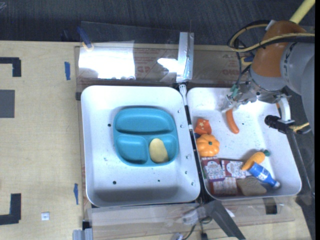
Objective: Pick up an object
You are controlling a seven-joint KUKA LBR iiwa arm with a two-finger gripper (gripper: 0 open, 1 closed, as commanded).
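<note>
Right bin (292, 184); gripper (235, 100) just above carrot (232, 121).

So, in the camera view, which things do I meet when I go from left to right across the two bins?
Blue divided tray → yellow potato-like piece in the tray's right compartment → small pumpkin → red carrot-like piece hanging under the gripper → blue bottle.

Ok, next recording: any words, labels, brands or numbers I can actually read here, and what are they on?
Nothing can be read.
Red and white packet in the right bin: printed, too blurred.
Blue bottle: white label, too small.
Cardboard behind the bins: faint reddish print, washed out by glare.
</note>
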